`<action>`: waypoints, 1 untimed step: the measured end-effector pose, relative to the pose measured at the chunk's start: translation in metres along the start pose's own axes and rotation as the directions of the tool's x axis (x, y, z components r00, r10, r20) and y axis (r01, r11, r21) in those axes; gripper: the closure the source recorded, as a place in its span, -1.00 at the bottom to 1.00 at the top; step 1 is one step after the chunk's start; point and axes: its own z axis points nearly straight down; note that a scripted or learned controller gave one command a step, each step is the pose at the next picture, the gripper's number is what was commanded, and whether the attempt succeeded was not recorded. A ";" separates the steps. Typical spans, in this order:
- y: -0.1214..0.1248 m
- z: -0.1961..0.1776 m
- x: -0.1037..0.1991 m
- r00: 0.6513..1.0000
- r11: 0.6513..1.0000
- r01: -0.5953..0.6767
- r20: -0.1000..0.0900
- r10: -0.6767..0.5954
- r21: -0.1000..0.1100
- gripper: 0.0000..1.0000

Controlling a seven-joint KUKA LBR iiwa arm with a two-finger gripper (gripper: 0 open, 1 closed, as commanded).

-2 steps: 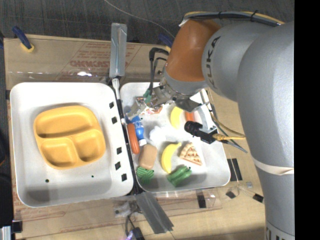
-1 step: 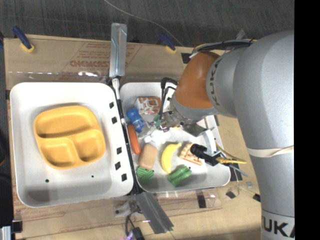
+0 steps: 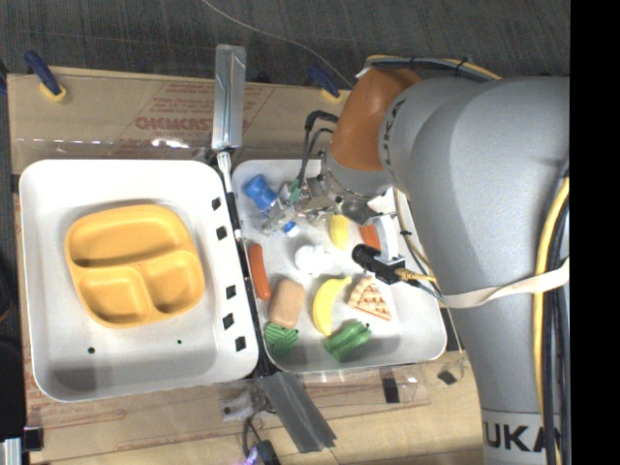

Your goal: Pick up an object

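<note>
My gripper point(image 3: 294, 204) is low in the back of the right bin point(image 3: 426, 342), just right of a blue toy point(image 3: 258, 191). A yellow lemon point(image 3: 339, 230) and an orange carrot piece point(image 3: 371, 235) lie right beside it under the wrist. Further forward are an orange sausage point(image 3: 258, 269), a tan bread piece point(image 3: 286, 303), a yellow banana point(image 3: 326, 304) and a pizza slice point(image 3: 370, 300). Two green pieces point(image 3: 281, 336) point(image 3: 347, 339) sit near the front wall. A small white item point(image 3: 310, 258) rests mid-bin. The arm hides the bin's right back corner.
The left bin point(image 3: 48, 356) holds a yellow divided plate point(image 3: 136, 260). A metal divider bar point(image 3: 229, 95) runs between the bins. My large grey arm point(image 3: 484, 211) overhangs the right bin's right side. Cardboard lies under both bins.
</note>
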 end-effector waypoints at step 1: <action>0.025 -0.107 0.020 0.998 0.998 0.055 0.005 -0.055 -0.017 -1.00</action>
